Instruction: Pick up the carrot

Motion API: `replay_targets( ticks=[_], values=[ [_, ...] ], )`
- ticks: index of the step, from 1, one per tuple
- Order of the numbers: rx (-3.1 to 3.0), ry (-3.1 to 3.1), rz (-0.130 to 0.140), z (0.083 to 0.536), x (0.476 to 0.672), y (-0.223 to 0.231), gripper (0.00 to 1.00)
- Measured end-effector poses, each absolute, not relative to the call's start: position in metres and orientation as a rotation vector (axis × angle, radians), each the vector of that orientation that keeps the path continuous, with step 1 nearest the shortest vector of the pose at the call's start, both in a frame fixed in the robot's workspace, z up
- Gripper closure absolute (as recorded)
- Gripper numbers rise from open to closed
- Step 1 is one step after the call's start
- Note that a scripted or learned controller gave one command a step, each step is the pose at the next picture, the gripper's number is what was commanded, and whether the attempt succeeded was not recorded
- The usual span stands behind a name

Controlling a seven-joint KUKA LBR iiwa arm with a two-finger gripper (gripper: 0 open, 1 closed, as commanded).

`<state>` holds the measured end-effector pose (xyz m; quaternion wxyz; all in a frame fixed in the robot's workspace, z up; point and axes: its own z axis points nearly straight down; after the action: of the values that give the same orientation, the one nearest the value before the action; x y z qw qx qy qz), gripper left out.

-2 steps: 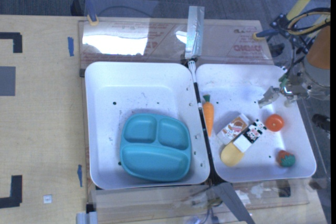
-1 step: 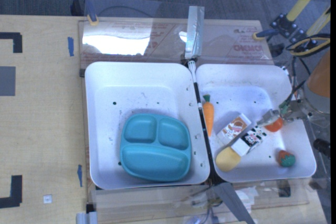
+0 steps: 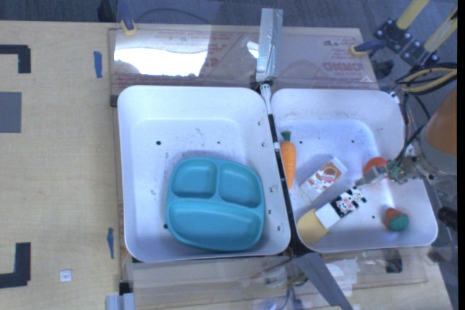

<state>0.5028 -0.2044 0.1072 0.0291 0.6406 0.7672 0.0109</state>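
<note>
I have the arm coming in from the right edge, and my gripper (image 3: pixel 398 169) sits low over the right side of the right bin (image 3: pixel 378 102). I cannot tell from here how it is set, wide or narrow, because the tip is a small dark cluster against the rim and nothing readable lies in it. The carrot (image 3: pixel 288 162) is well off to the gripper's far side, across the bin, lying lengthwise against the wall that divides the two bins, its green top pointing away from me.

To do this step well, I judge I should carry the gripper clear above the clutter, then come down with the jaws closing across the carrot's width at its thicker half. The dividing wall crowds one side, so the finger on that side has little room, and a slanted approach may be safer.

Largest thing beyond the gripper is the left bin (image 3: pixel 145 112), bearing a blue divided plate (image 3: pixel 216 205). Nearer, between gripper and carrot, lie a small printed carton (image 3: pixel 323 178), a black-and-white bottle with a tan cap (image 3: pixel 328 213), and close by the gripper an orange-red piece (image 3: pixel 375 165) and a red-and-green toy (image 3: pixel 396 219). The bin floors are smooth and white, with faint scuffs.
</note>
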Motion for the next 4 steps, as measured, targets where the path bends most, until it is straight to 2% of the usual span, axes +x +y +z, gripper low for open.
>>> replay_targets(
  ticks=[1,2,3,4],
  values=[
    [1.975,2.371,0.034,0.116,0.502,-0.203,1.0],
    [2.249,2.191,0.004,0.176,0.49,-0.129,1.0],
    [1.964,2.454,0.001,0.177,0.484,-0.115,1.0],
    [2.344,2.091,0.002,0.203,0.48,-0.042,1.0]
  ],
)
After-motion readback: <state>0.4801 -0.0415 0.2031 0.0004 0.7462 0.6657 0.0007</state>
